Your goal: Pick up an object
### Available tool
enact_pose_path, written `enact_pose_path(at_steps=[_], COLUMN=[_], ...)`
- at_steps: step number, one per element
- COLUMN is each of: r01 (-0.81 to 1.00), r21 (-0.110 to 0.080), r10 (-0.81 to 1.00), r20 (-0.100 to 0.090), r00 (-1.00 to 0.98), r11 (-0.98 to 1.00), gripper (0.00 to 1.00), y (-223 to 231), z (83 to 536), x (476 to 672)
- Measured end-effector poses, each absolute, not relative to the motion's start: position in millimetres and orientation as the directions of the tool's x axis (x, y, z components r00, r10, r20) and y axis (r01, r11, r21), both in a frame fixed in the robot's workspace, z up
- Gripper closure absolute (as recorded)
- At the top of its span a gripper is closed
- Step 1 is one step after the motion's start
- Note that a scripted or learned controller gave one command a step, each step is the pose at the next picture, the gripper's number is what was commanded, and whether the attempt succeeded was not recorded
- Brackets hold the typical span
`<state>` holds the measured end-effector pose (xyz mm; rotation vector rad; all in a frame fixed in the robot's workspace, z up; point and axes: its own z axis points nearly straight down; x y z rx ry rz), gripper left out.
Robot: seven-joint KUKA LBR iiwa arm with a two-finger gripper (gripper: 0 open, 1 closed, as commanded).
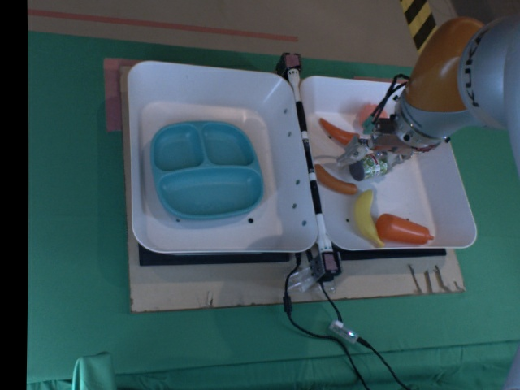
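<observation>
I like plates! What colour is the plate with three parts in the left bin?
The divided plate is teal blue, seen clearly in the camera view.

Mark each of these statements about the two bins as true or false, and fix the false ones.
1. A blue divided plate lies in the left bin. True.
2. The banana lies in the left bin. False: it lies in the right bin.
3. The gripper is over the right bin. True.
4. The plate has two compartments. False: it has three.
5. The banana lies beside an orange carrot. True.
</observation>
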<state>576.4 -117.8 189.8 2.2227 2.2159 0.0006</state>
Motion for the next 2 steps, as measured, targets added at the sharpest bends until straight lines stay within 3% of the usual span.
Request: enact_pose_path(at_steps=[1,2], r01=[1.000,1.000], r21=[0.003,0.000], r10=[1.000,1.000], r20=[-0.003,-0.002], r00=[0.006,0.003], r11=[-0.006,-0.003], gripper=[1.00,1.00], y=[-119,-107], z=[198,296], x=[577.8,566.2])
